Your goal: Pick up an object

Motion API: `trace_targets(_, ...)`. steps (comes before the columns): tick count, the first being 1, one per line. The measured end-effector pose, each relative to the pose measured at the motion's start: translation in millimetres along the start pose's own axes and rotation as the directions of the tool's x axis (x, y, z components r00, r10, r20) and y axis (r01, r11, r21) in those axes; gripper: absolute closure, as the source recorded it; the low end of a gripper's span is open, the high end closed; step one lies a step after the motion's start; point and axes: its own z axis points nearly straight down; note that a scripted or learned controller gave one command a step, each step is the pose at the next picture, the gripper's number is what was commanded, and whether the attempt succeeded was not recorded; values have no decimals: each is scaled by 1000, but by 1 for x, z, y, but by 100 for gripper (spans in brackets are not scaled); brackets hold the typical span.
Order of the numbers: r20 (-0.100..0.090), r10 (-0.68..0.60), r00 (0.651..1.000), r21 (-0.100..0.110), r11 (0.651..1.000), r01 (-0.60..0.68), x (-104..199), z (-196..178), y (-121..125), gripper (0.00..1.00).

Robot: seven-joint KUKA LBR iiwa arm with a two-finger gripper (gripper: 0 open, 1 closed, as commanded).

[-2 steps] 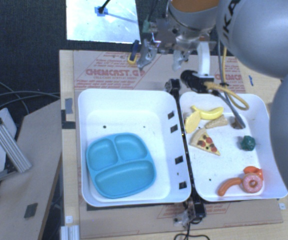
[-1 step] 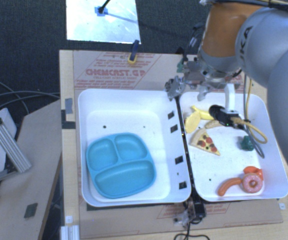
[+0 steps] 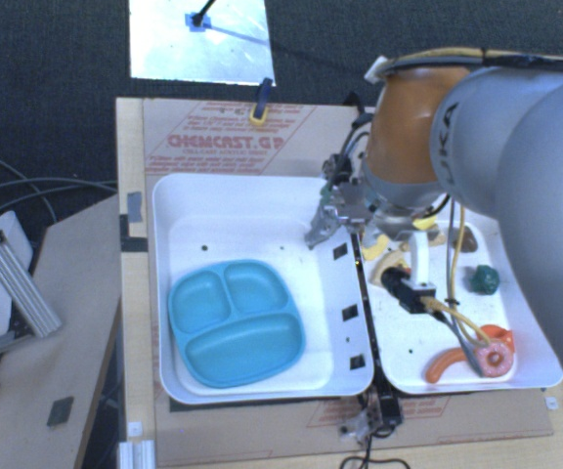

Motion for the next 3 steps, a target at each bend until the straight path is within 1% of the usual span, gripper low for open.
trace_targets(1,1,2,1000,-8,1000,-2,-25,-4,-5,0)
trace_targets(2,4,6,1000,-12,1000,-6,-106,-5,5,0)
trace_targets(3,-1,-2,1000,-5,1000,2,-76,-4,-46,0)
